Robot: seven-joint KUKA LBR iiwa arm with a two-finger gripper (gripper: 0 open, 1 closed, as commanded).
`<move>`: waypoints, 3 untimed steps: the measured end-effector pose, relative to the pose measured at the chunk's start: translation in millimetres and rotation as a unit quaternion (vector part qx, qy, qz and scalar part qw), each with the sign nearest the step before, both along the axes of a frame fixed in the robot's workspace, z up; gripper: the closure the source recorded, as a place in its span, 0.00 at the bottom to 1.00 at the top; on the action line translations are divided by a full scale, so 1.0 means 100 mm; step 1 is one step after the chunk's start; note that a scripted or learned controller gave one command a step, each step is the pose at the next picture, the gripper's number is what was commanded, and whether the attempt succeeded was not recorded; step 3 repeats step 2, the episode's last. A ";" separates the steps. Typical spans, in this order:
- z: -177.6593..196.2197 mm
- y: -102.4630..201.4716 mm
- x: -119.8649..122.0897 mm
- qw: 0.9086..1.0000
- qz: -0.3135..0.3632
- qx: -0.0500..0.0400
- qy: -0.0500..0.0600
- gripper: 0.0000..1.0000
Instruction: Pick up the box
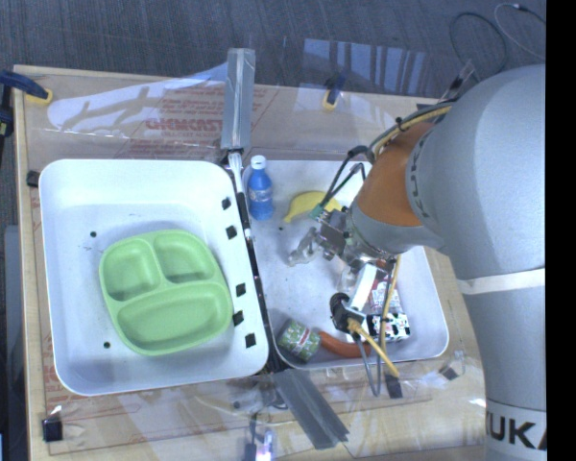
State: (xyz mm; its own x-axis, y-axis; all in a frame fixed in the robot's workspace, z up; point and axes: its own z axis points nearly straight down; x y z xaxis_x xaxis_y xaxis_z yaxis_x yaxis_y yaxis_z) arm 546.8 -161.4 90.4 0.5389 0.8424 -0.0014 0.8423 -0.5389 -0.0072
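The box [382, 307], white with red and black-and-white print, lies tilted in the right bin [427, 286] near its front right corner. My gripper [314, 245] hangs over the middle of that bin, up and to the left of the box and apart from it. Cables run down from the wrist across the box and hide part of it. The grey arm with its orange band covers the bin's right side.
A blue bottle [259, 188] stands at the right bin's back left, with a banana [307, 205] beside it. A green can [296, 339] and an orange-red piece [338, 347] lie at the front. The left bin [67, 200] holds a green divided plate [165, 291].
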 end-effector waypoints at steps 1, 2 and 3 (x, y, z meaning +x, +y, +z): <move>0.00 0.48 -0.24 1.000 0.031 0.000 -0.001 0.00; 0.01 0.19 0.26 0.999 0.036 0.000 -0.001 0.00; 0.01 0.19 0.26 0.999 0.036 0.000 -0.001 0.00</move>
